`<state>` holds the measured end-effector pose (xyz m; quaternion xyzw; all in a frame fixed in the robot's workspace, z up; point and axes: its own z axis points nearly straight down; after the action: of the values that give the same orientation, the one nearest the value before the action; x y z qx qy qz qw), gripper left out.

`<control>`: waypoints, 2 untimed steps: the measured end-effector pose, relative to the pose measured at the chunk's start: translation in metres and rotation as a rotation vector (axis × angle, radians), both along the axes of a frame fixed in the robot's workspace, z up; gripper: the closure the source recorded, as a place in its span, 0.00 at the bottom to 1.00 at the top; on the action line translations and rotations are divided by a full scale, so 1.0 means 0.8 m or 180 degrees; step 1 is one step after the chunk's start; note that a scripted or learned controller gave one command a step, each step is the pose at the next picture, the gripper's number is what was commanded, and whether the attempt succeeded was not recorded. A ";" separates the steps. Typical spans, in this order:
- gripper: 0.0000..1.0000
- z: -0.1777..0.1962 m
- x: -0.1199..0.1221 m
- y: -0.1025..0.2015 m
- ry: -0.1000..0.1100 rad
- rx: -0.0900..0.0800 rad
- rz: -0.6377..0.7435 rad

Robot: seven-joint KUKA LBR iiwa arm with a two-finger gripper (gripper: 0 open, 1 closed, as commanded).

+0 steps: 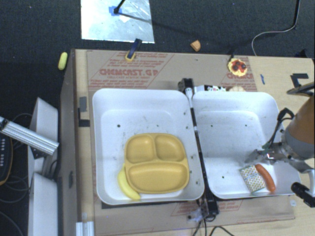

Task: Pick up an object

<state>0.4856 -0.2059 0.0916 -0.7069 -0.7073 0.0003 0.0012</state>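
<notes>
Claw (266, 156) fingers are seen spread apart, clamped on nothing, poised low in the right bin (231, 107). The toy sausage (266, 177) lies just below it, beside a patterned packet (252, 178), presumably the intended target.

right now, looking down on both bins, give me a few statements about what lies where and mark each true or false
1. The yellow divided plate lies in the left bin. True.
2. The banana lies in the right bin. False: it lies in the left bin, against the plate's lower left edge.
3. The orange hot dog lies in the right bin, beside a speckled packet. True.
4. The gripper hangs over the left bin. False: it is over the right bin, just above the hot dog.
</notes>
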 end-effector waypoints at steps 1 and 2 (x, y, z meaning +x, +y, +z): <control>1.00 0.015 0.002 -0.001 -0.0018 -0.0007 0.0002; 0.00 0.014 0.002 -0.001 -0.0017 -0.0007 0.0003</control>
<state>0.4874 -0.2065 0.1032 -0.7066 -0.7076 -0.0009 -0.0015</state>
